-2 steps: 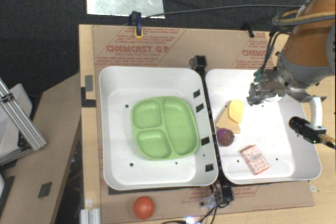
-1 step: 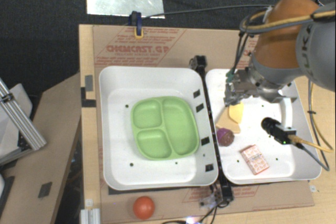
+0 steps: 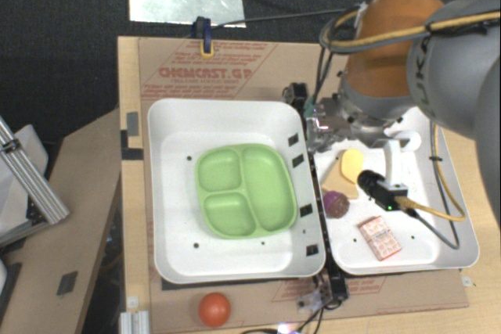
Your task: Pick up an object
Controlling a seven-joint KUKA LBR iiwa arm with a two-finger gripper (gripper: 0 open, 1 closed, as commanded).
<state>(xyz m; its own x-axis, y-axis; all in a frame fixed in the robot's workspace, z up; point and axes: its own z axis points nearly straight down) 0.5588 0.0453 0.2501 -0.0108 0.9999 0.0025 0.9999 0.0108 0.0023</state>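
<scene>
— Where is the gripper?
— The gripper (image 3: 325, 127) hangs low over the far left corner of the right bin (image 3: 438, 246), under the bulky grey arm (image 3: 454, 59). I cannot tell whether it is open or closed.
— What could it pick up?
— Just beside it lie a yellow piece (image 3: 351, 166), a purple lump (image 3: 336, 203) and, nearer the front, a pink packet (image 3: 380, 237).
— Anything else around?
— The left bin (image 3: 168, 192) holds a green divided tray (image 3: 246, 190). An orange ball (image 3: 214, 308) sits on the bench in front.
</scene>
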